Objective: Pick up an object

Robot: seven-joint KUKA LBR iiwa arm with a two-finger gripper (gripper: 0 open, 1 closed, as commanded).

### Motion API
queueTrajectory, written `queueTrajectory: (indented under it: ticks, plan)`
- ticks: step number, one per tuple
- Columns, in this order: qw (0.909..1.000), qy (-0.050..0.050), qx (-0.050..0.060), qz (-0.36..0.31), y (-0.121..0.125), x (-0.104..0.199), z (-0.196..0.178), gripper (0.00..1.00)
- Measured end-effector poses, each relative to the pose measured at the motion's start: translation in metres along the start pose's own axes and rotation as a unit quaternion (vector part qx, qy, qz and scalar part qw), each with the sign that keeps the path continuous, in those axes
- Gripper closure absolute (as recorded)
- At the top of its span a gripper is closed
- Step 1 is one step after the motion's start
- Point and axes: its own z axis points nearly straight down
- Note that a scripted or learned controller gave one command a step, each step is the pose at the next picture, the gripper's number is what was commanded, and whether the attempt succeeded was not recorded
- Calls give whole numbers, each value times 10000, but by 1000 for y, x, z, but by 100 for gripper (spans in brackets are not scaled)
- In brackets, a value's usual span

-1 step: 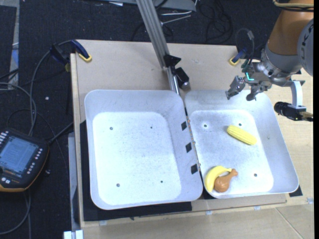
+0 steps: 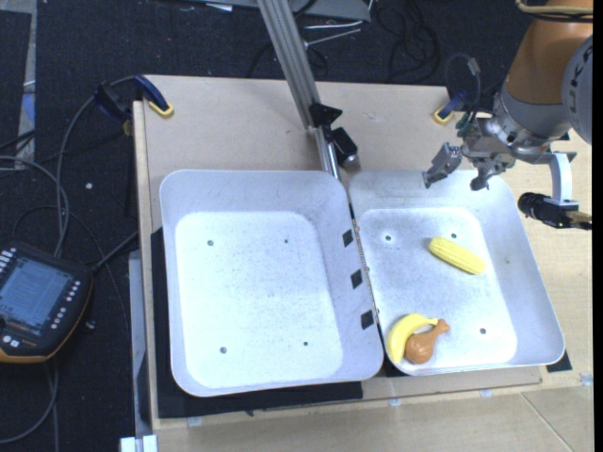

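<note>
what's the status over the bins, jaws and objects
Gripper above right bin's far edge, jaws apart, holding nothing. Corn cob mid-bin, untouched. Banana and drumstick touching at near edge. Nothing blocking the corn.

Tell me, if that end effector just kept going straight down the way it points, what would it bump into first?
Probably the bare floor of the right bin, near its far edge. The end effector is open, and the corn cob lies nearer the camera, though depth is unclear.
</note>
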Motion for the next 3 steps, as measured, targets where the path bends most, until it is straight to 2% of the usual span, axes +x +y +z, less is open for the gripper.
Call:
queueTrajectory:
  ticks: [1, 2, 3]
  plan:
    - [10000, 3, 22, 0, 8, -4, 50, 0]
    - [10000, 5, 27, 2, 4, -8, 113, 0]
    - [10000, 0, 6, -1, 4, -8, 129, 0]
